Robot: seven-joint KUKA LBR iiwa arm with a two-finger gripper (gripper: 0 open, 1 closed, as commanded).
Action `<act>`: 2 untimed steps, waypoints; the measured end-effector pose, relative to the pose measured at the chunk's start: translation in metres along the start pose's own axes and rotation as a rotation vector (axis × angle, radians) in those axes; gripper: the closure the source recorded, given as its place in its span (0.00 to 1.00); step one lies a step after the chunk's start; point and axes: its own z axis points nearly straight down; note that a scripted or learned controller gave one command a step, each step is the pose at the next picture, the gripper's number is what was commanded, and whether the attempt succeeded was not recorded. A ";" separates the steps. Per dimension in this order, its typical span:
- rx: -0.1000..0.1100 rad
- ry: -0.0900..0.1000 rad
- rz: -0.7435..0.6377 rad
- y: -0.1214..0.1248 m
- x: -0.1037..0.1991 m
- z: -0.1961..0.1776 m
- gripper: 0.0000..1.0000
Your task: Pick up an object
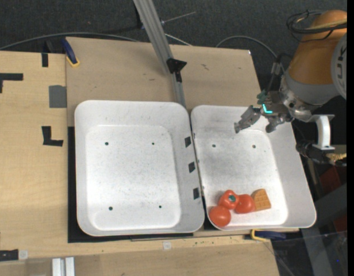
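Note:
In the right bin, near its front edge, lie a cluster of red round pieces and an orange waffle-like block touching them on the right. My gripper hangs over the bin's back right corner, far from those objects. Its two dark fingers are spread apart with nothing between them. The arm, with its orange band, comes in from the right.
The left bin sits beside the right one, joined at a middle divider with black clips. A grey metal pole slants across the bench behind the bins. Black tape marks dot the wooden board on the left.

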 end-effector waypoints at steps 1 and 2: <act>-0.004 -0.001 -0.001 0.001 0.000 -0.002 0.00; 0.000 -0.001 0.000 -0.001 0.006 0.043 0.00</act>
